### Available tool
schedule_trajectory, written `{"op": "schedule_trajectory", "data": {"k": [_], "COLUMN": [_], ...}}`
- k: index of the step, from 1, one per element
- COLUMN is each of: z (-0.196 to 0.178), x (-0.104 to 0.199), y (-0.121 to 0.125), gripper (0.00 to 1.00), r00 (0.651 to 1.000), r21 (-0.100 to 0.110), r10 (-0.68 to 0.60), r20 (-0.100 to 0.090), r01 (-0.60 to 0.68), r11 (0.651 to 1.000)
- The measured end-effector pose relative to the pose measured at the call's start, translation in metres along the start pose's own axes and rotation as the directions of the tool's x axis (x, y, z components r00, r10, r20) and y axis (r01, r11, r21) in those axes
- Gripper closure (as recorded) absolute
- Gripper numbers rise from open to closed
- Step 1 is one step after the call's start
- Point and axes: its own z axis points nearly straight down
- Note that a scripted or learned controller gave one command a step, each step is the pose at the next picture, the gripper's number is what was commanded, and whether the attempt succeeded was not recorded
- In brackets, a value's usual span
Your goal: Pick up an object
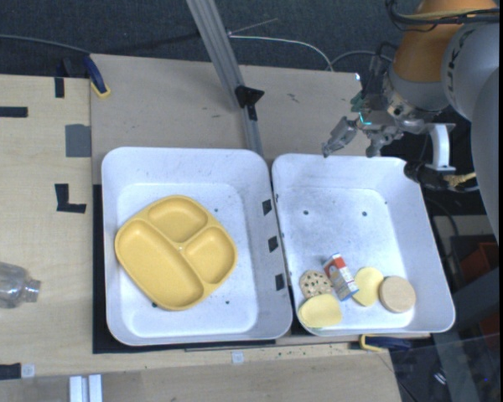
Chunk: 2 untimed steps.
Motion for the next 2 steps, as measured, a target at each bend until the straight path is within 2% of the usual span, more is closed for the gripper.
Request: {"op": "schedule_trajectory", "data": {"k": [1,2], "z": [0.009,0.038], "x": [0.110,0.082], "y": [0.006,0.012], "gripper": [0.00,0.00], "r00": [1.000,1.000], "r21": [0.001,0.003], "r10": [-0.006,0.003], "r20": [-0.002,0.003], "r01": [0.006,-0.003], "r11": [1.000,1.000]}}
